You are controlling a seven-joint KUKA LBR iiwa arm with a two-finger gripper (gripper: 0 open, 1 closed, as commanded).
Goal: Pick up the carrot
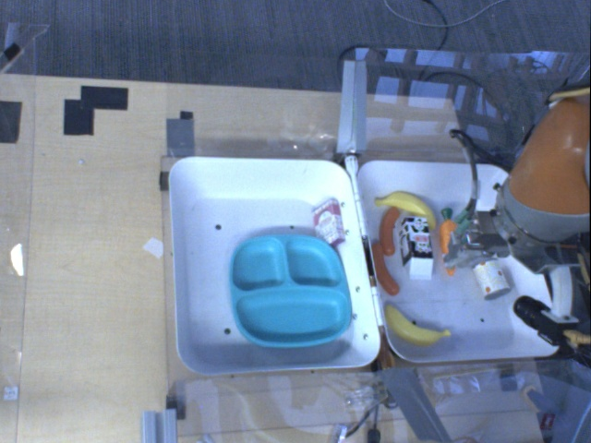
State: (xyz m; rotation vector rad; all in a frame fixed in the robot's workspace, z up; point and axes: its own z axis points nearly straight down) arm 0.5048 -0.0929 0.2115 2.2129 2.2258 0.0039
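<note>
One arm (554, 169) came in from the right over the right bin (489, 335), its orange band a big dome above the grey wrist, the wrist pointing left and down toward the bin's middle. We saw the gripper (459, 245) at the carrot (446, 238), which lay in the right bin, right of the small carton and left of the wrist. The metal fingers sat close against the carrot's right side, and an orange bit showed just below them; whether they clasped the carrot or merely touched it, and how far apart they stood, we could not tell.

We counted two bins, side by side. The left bin (199, 247) held one blue tray (291, 289) with three compartments, lying near its middle, and one small red-and-white packet (329, 221) just beyond the tray's far right corner, near the wall between the bins.

In the right bin we counted two bananas: one (404, 201) at the far side, above the carton, and one (416, 326) at the near side. One sausage (388, 252) ran along the left, from the far banana down toward the near one. One carton (417, 245), white with dark print, stood between sausage and carrot. One small white cylinder (491, 280) lay just near and right of the gripper.
</note>
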